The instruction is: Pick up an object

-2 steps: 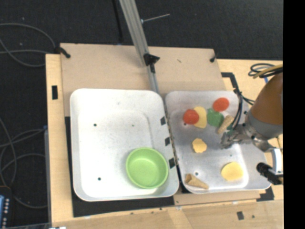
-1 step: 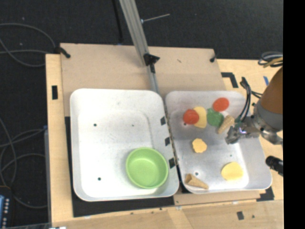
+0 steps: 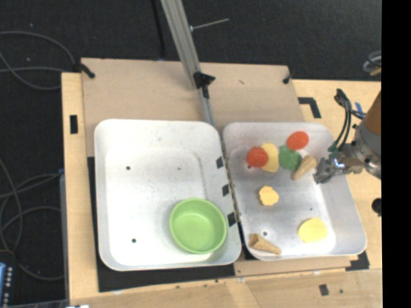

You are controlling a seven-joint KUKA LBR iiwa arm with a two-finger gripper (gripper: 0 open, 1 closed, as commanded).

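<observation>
The gripper (image 3: 325, 170) is reaching in over the right rim of the right bin (image 3: 343, 226), with the grey wrist and a sliver of the orange band showing behind it. Whether it is clenched or released cannot be told from this view (the tip is small, dark and blurred), and nothing is visibly sitting in its grip.

Taking the gripper as the landmark: a tan elongated piece (image 3: 304, 167) is lying just beside it toward the bin's middle, close enough that contact cannot be ruled out. Just past that piece a green object (image 3: 289, 158) is sitting, pressed against a yellow object (image 3: 270, 157), which in turn is touching a red ball (image 3: 257, 157). An orange-red round object (image 3: 297, 140) is resting near the gripper, toward the far edge of the bin, just beside the green one. A small yellow lump (image 3: 269, 196) is lying alone, away from the gripper toward the bin's centre. A pale yellow disc (image 3: 313, 230) is sitting toward the near edge, well apart from the gripper, and a tan cone-shaped piece (image 3: 264, 243) is lying at the near left corner, the farthest of this bin's things from it.

The left bin (image 3: 128, 153) is lying well apart from the gripper, touching the right bin along their shared edge, and is holding a green bowl (image 3: 198, 226) upright near its front right corner. Both bins are resting on the counter (image 3: 154, 88).
</observation>
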